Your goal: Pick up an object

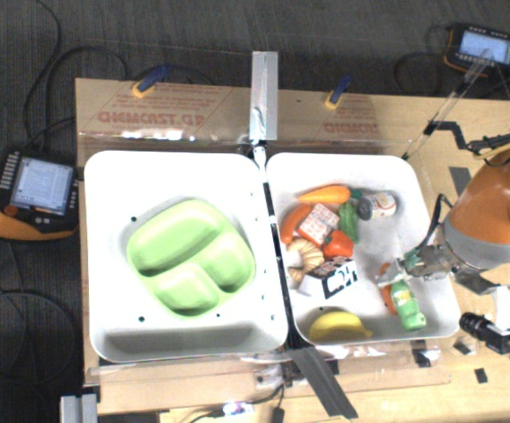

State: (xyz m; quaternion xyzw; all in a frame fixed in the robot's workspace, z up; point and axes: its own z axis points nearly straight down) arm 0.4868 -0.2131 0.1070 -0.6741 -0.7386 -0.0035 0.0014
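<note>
Arm (488, 214): cut off at the frame's right.
Gripper (413, 264): blurred above the green bottle (406, 305); finger state perhaps open, cannot tell.

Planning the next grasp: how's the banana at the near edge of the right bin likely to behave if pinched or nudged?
The banana looks like a smooth, glossy toy, so it is probably light and stiff, and may slip under a narrow pinch. Its curved shape suggests it would pivot or rock rather than slide straight if nudged. It lies close to the right bin wall, which could block a finger on that side.
</note>
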